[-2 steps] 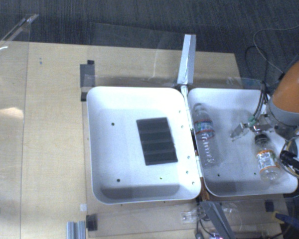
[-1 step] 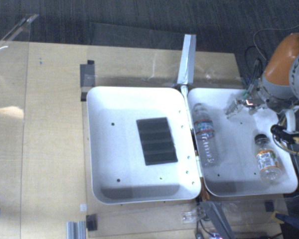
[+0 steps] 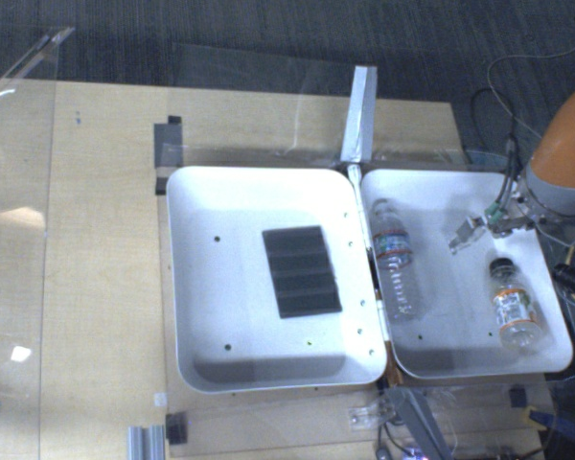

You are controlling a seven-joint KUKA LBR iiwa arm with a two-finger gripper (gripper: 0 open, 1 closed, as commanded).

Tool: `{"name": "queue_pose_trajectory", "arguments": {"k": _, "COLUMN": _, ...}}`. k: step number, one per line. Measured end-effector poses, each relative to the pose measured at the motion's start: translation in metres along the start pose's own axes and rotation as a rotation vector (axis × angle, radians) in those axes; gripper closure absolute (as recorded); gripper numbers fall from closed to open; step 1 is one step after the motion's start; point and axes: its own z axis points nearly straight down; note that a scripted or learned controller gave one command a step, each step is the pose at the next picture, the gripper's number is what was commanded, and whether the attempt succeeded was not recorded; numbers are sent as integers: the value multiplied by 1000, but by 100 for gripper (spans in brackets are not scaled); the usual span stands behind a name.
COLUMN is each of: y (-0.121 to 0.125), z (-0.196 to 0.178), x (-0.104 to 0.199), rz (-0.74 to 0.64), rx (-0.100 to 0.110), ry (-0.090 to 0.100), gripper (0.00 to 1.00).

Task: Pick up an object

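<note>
While I scan from the left, the left bin [image 3: 192,257] holds a flat dark ribbed pad [image 3: 301,271], probably stiff and hard to pinch. Against the right bin's [image 3: 556,357] left wall lies a clear bottle [image 3: 394,268], light, slick, likely to roll; I'd grip across its middle. My gripper [image 3: 465,235] hangs above the bin, spread, holding nothing. A smaller bottle [image 3: 511,307] lies near the right wall.

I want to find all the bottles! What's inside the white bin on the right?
Two clear bottles lie in the right bin: a taller bottle by its left wall and a small bottle near the right. The claw hangs above, hiding some floor.
</note>
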Motion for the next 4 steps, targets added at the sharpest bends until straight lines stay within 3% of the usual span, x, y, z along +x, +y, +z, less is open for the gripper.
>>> {"name": "queue_pose_trajectory", "arguments": {"k": 1, "y": -38, "z": -43, "x": 11, "rz": -122, "rx": 0, "ry": 0, "gripper": 0}}
{"name": "queue_pose_trajectory", "arguments": {"k": 2, "y": -45, "z": 31, "x": 12, "rz": -277, "rx": -5, "ry": -4, "gripper": 0}}
{"name": "queue_pose_trajectory", "arguments": {"k": 3, "y": -41, "z": -64, "x": 11, "rz": -389, "rx": -2, "ry": -2, "gripper": 0}}
{"name": "queue_pose_trajectory", "arguments": {"k": 4, "y": -10, "z": -75, "x": 19, "rz": -618, "rx": -3, "ry": -2, "gripper": 0}}
